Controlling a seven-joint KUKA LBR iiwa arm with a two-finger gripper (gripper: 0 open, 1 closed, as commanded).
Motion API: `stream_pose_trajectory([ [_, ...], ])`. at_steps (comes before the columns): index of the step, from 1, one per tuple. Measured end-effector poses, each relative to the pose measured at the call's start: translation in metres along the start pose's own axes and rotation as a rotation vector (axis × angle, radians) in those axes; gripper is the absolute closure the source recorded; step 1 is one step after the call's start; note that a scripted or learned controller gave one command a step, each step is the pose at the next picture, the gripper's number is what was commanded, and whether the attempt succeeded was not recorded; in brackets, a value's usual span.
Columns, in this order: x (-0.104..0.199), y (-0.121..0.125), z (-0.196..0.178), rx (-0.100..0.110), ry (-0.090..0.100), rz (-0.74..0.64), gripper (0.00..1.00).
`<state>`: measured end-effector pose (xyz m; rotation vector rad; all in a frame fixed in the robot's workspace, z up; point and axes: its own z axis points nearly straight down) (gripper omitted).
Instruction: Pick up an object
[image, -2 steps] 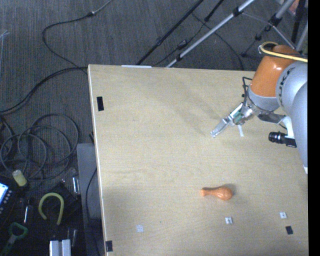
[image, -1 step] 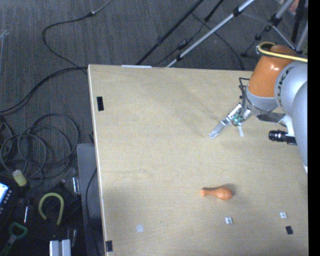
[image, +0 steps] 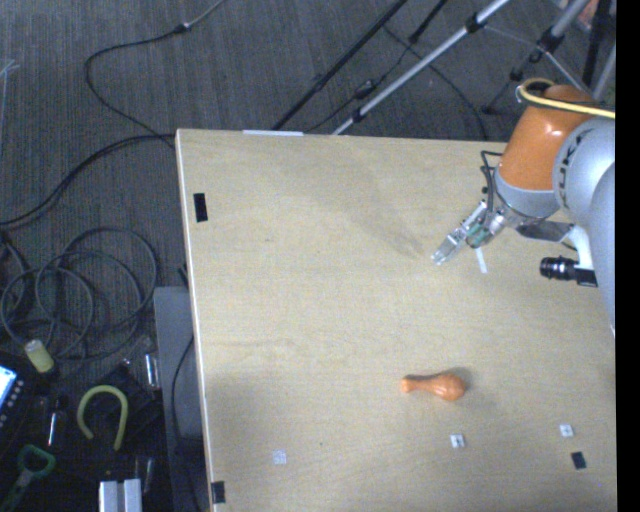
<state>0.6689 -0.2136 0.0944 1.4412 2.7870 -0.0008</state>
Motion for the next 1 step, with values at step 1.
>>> stream_pose_trajectory([
  [1, 0.0382, 0.0278, -0.0772, -0.001, 0.003, 0.085, 1.00],
])
